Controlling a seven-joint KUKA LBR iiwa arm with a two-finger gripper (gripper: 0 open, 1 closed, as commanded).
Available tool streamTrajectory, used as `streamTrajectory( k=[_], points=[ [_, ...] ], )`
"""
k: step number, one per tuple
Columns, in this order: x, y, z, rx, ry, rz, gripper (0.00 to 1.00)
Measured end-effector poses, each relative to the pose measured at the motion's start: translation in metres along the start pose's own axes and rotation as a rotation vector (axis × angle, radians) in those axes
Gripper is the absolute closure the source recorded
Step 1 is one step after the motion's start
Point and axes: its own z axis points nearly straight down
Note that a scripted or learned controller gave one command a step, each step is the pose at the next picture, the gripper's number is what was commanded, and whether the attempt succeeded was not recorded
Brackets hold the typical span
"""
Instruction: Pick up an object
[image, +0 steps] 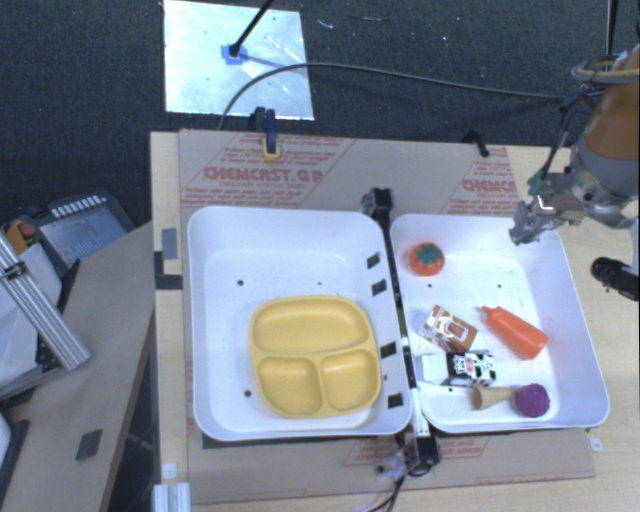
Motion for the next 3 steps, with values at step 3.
streamTrajectory(
  k=[3],
  points=[
    [0.158,0.012,0.008,0.004,0.002,-0.004,1.00]
  ],
)
